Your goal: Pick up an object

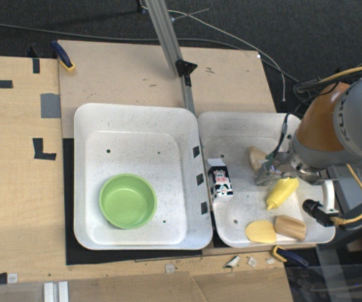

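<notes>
Low over the right bin, the gripper (finger state cannot be told) sits beside the yellow bottle-shaped toy; centre over it before closing.

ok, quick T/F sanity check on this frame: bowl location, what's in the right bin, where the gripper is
1. The green bowl sits in the left bin. True.
2. The gripper is over the left bin. False: it is over the right bin, by the yellow object.
3. The bowl is upside down. False: it is upright, opening up.
4. A small black-and-white item lies near the right bin's left wall. True.
</notes>
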Robot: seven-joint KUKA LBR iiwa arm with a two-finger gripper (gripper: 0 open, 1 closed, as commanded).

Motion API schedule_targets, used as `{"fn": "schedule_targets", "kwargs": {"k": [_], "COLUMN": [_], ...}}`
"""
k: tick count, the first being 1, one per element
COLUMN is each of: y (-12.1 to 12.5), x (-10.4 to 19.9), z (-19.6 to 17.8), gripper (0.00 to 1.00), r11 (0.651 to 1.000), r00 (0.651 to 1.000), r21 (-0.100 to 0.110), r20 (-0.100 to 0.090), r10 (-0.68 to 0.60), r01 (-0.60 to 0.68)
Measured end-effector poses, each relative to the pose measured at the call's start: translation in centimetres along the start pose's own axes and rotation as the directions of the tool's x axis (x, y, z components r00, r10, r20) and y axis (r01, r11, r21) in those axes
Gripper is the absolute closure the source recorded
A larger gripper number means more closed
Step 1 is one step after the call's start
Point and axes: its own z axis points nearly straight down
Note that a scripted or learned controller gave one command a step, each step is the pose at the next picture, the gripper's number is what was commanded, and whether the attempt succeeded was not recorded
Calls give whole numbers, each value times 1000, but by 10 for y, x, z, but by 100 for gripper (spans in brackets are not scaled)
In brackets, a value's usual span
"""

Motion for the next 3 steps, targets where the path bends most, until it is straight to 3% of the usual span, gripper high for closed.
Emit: {"fn": "schedule_targets", "kwargs": {"k": [1, 3], "y": [-1, 4], "x": [1, 6], "z": [-11, -96], "gripper": [100, 100], "r11": [1000, 1000], "r00": [1000, 1000], "r21": [7, 9], "r20": [-4, -7], "r10": [-1, -1], "r01": [1, 1]}}
